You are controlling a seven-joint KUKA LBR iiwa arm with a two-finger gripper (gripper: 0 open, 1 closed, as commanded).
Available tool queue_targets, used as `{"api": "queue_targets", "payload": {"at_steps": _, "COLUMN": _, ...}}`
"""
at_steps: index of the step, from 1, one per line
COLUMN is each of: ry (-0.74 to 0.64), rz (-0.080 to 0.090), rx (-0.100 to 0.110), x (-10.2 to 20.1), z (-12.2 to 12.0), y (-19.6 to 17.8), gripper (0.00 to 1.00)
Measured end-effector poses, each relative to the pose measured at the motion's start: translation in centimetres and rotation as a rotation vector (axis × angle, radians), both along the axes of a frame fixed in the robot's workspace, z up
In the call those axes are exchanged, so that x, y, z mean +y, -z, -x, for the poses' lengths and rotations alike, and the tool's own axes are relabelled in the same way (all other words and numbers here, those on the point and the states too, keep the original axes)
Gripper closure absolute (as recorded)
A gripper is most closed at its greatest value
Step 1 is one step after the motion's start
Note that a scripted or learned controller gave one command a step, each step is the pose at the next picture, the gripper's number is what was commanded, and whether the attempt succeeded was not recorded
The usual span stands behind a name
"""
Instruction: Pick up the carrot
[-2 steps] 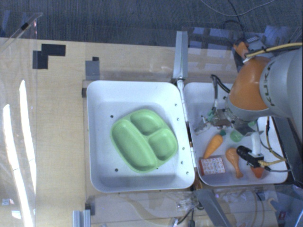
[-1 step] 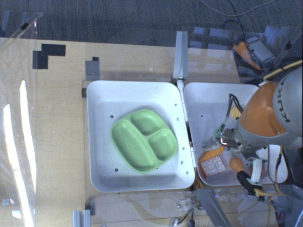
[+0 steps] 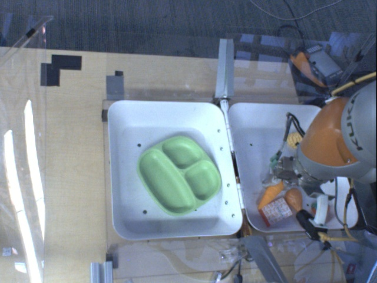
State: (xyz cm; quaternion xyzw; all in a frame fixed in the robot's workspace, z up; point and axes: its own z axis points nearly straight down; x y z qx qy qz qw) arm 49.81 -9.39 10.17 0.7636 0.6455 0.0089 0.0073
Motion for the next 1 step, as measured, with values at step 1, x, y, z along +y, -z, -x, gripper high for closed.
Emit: {"api": "queue_targets", "payload": {"at_steps": 1, "ry": 0.253, "rz": -0.003, "rx": 0.018, "x": 4.48, "z": 0.98, "y": -8.34, "gripper": 1.00}}
